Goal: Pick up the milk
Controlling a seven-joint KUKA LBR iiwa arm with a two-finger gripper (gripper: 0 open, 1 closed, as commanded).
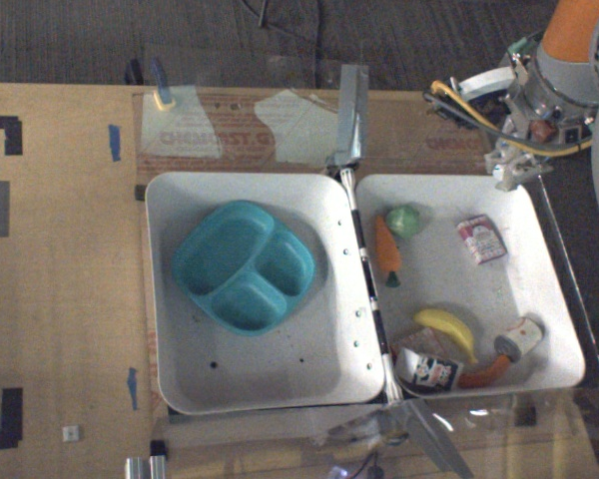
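Camera view: the milk, a small carton, lies flat in the right bin, toward its far side. The gripper hangs above that bin's far right corner, apart from the carton.

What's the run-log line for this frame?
task: pick milk | gripper: above right bin's far-right corner | small pink-and-white milk carton: flat in right bin, ungrasped | status: not yet picked

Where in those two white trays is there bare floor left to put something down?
Left bin: bare strip along the front, below the teal divided plate. Right bin: open middle, between the carrot, the small milk carton and the banana. Its front edge is crowded with banana, dark packet and other small items.
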